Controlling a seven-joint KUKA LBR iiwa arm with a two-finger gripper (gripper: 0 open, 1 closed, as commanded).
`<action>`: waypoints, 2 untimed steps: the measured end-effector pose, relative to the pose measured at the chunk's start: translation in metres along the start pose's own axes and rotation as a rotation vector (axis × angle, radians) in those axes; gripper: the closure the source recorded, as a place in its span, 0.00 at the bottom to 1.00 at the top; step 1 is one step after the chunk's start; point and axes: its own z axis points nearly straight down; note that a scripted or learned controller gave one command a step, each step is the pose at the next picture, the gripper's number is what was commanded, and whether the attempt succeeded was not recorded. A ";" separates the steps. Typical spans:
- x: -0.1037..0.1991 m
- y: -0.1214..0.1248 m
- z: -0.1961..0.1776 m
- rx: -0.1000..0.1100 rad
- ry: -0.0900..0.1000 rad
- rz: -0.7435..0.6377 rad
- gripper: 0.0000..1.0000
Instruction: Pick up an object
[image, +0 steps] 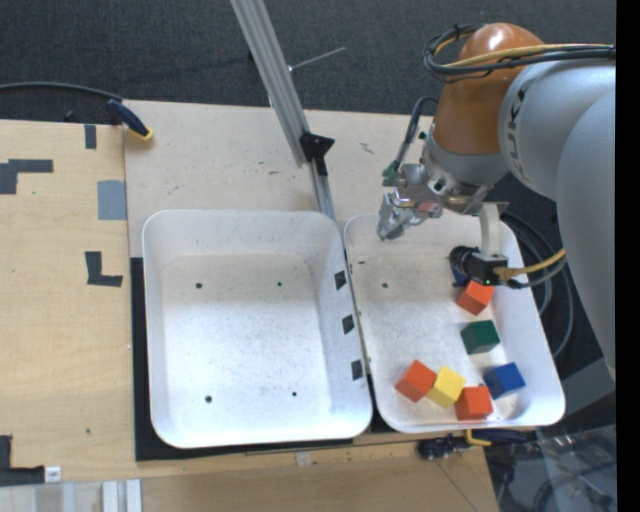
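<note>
My gripper (388, 228) hangs over the far left corner of the right bin (400, 300), with no object under or beside it. Several small cubes lie in that bin. An orange cube (476, 296) sits near the right wall, with a green cube (480, 335) just in front of it and a blue cube (505, 378) nearer still. Along the front wall an orange cube (415, 380), a yellow cube (447, 385) and another orange cube (474, 402) lie close together. All the cubes are well to the right of and nearer than the gripper.
The left bin (160, 300) stands beside the right one, and their rims meet in the middle. A slanted metal rail (285, 90) runs down from the top to the bins' shared far corner. The grey arm (560, 120) fills the upper right.
</note>
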 end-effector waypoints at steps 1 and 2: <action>0.052 -0.017 -0.010 -0.001 0.001 -0.001 1.00; 0.098 -0.022 -0.014 -0.002 0.000 -0.001 1.00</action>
